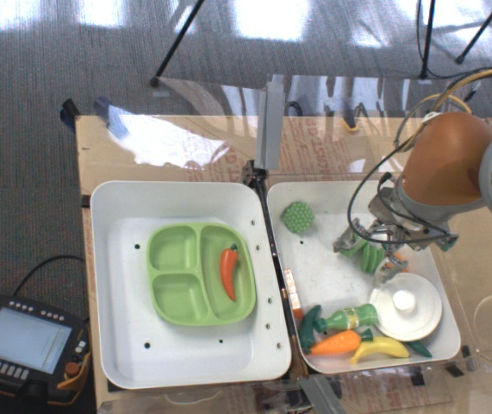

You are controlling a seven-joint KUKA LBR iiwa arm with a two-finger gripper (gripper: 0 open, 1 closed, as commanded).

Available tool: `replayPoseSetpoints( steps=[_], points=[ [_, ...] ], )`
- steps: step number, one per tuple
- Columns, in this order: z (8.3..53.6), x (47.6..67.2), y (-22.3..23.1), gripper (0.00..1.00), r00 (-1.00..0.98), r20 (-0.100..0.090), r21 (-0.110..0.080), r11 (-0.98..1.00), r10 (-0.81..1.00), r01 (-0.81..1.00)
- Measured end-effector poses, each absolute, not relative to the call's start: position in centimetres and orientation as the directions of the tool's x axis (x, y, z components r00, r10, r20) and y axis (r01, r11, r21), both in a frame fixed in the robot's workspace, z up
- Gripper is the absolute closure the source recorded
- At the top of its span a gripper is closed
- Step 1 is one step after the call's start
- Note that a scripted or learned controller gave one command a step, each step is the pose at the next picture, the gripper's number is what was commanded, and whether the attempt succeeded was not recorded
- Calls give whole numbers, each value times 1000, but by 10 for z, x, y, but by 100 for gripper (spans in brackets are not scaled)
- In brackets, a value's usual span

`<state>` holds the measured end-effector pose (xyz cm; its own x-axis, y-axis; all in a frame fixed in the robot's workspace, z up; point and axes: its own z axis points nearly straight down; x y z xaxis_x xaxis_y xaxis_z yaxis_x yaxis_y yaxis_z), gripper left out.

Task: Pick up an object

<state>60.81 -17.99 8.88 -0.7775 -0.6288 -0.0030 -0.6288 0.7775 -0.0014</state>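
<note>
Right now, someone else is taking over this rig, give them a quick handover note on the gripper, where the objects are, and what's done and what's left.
Gripper: down in the right bin, over a green object; a hold can't be confirmed.
Right bin also has: green ball, white plate, green bottle, carrot, banana.
Left bin: green tray with a red pepper in its right compartment.
Done: arm positioned over the target.
Left: grip and lift an object.
</note>
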Motion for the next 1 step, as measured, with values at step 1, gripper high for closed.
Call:
replayPoseSetpoints(
  steps=[1],
  points=[
    [99,610,-178,100,-778,-8,-2,778,-628,-628]
  ],
)
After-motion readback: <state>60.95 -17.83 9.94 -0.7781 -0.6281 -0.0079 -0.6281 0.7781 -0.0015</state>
